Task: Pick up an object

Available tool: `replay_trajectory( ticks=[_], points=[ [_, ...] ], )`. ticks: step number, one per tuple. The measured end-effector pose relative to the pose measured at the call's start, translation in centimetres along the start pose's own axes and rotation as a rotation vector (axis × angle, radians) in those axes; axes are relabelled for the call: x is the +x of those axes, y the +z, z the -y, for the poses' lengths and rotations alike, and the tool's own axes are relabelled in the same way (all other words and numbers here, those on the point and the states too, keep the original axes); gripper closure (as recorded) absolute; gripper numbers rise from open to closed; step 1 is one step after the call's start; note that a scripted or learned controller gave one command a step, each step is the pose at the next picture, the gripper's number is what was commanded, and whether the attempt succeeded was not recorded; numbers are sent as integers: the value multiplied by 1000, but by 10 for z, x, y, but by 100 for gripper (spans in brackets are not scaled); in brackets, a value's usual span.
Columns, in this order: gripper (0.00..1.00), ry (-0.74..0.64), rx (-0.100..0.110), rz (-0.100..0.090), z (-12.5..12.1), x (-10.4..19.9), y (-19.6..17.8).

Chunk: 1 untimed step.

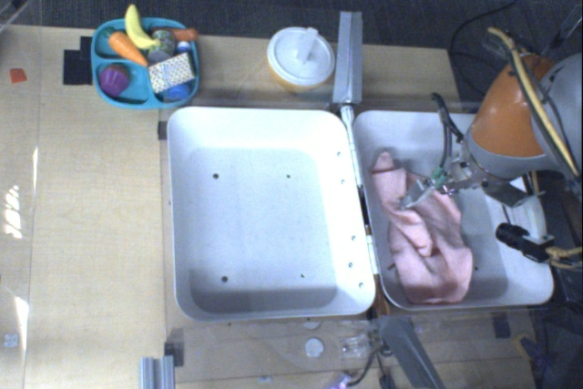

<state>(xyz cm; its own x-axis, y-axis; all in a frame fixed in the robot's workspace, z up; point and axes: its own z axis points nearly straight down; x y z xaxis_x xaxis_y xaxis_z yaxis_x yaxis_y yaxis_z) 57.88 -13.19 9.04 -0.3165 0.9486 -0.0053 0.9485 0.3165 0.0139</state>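
Note:
A crumpled pink cloth [417, 237] lies in the right bin [510, 287], stretching from its upper left toward the front middle. My gripper [422, 193] reaches in from the right, low over the cloth's upper part, its fingertips right at the fabric. The fingers are small and dark against the cloth, and I cannot make out how they stand. The arm's orange band [506, 118] sits above the bin's right side.
The left bin [182, 223] sits beside the right one, with a metal divider post [347, 59] behind the seam. A blue tray of toy food [146, 59] and a white lidded cup [301, 56] stand at the back. Cables hang at the right.

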Motion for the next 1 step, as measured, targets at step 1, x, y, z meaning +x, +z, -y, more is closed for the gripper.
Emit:
replay_trajectory(
  ticks=[1],
  points=[
    [100,-2,-2,-1,-2,1,-10]
  ],
)
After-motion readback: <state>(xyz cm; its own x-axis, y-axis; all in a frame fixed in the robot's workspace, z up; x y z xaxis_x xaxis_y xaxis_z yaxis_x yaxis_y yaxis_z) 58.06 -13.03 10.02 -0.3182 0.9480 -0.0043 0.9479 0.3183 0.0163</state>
